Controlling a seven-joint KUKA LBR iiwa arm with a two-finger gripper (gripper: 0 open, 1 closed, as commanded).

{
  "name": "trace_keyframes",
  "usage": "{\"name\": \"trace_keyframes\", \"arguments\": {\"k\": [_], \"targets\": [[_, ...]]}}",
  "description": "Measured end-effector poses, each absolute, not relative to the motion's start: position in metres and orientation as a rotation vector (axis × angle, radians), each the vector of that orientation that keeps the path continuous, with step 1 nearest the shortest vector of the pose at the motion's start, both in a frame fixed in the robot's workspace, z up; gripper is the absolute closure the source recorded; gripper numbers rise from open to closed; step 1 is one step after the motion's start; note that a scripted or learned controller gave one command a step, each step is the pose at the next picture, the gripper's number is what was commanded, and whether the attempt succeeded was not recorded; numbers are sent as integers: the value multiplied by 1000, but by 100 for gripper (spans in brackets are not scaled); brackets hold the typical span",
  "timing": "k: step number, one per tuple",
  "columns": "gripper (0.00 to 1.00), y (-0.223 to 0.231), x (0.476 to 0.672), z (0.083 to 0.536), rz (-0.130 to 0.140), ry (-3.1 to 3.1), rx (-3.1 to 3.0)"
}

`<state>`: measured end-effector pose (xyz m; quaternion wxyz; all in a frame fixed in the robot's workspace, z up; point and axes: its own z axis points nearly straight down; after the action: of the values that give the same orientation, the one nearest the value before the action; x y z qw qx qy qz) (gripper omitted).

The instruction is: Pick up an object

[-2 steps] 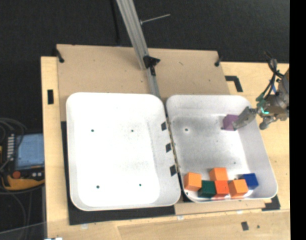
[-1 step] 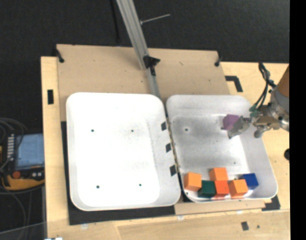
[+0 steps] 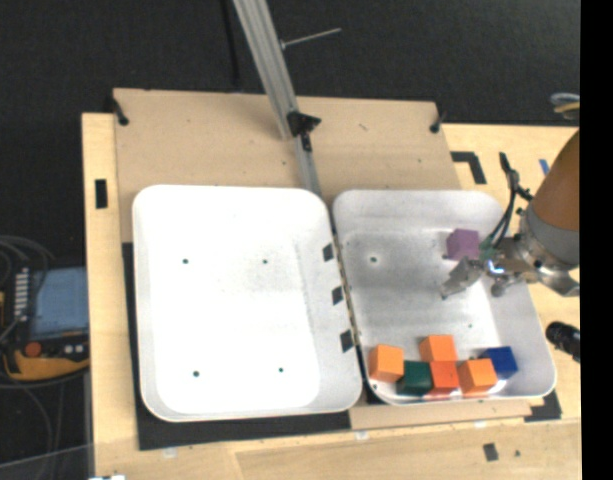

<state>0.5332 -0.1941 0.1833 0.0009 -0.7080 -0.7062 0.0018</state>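
Over the right bin [image 3: 386, 218], the gripper [image 3: 478, 280] is positioned near the bin's right wall, with the arm [image 3: 556, 203] entering from the right edge of the view. Two grey fingers [image 3: 458, 282] are seen splayed apart, so the tool is read as open; nothing is seen between them. A purple block [image 3: 463, 243] is located just above and slightly left of the fingertips, on the bin floor, close beside the gripper; contact between them cannot be determined.

Along the front wall of the right bin a cluster of blocks is found. An orange block [image 3: 388, 361] is placed at the left end, with a green block [image 3: 416, 377] just beside it. Further orange blocks [image 3: 441, 360] are packed next to these, and a blue block [image 3: 500, 360] is set at the right end.

The left bin [image 3: 236, 298] is seated against the right bin on the bench [image 3: 186, 138]. A grey metal strut [image 3: 271, 58] is seen running diagonally from the top of the view down to the rear junction of the bins.
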Motion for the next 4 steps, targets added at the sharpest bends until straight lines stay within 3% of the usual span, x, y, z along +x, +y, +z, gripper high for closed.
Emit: {"name": "trace_keyframes", "arguments": {"k": [1, 2, 4], "targets": [[0, -196, 529, 120, 7, -2216, -2223], [100, -195, 532, 135, -7, -2212, -2236], [100, -198, 532, 253, -6, -2231, -2223]]}}
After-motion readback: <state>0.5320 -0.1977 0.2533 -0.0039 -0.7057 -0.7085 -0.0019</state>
